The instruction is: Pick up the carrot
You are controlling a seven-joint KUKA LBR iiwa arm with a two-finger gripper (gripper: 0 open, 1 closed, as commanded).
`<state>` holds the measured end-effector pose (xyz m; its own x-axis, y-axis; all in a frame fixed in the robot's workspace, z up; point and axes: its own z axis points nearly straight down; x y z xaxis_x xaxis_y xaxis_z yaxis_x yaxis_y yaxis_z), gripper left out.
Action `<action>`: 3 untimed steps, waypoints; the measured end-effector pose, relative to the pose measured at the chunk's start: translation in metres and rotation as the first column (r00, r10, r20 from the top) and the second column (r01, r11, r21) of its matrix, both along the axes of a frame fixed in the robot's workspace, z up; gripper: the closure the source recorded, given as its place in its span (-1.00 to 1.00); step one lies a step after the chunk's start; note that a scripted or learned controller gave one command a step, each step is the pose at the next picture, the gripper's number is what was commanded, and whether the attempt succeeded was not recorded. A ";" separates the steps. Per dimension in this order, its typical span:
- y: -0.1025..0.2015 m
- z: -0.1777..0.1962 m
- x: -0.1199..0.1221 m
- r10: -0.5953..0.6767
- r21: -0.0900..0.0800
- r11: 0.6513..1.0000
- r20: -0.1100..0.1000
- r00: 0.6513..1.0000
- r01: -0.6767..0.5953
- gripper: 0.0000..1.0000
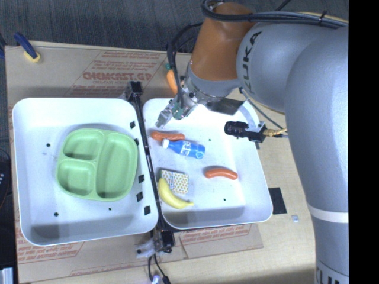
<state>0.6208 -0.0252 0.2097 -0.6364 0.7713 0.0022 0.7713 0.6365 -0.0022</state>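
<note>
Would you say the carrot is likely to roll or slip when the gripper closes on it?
Probably. The carrot looks rounded and tapered, lying flat on the smooth bin floor, so it may roll or squirt sideways. It touches the bottle, which could nudge it. It looks like a stiff, light toy.

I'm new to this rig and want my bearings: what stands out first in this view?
The big grey arm with an orange band reaches in from the right, its tool hanging over the right white bin. Below it lie an orange carrot, a blue-and-white bottle, an orange-red sausage and a yellow banana. The left white bin holds a green divided plate.
</note>
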 end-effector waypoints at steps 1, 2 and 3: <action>-0.089 0.029 -0.038 0.135 -0.001 0.991 0.000 0.991 -0.135 1.00; -0.150 0.036 -0.038 0.439 -0.002 0.898 0.004 0.898 -0.439 1.00; -0.186 0.087 -0.027 0.715 -0.003 0.700 0.003 0.699 -0.715 1.00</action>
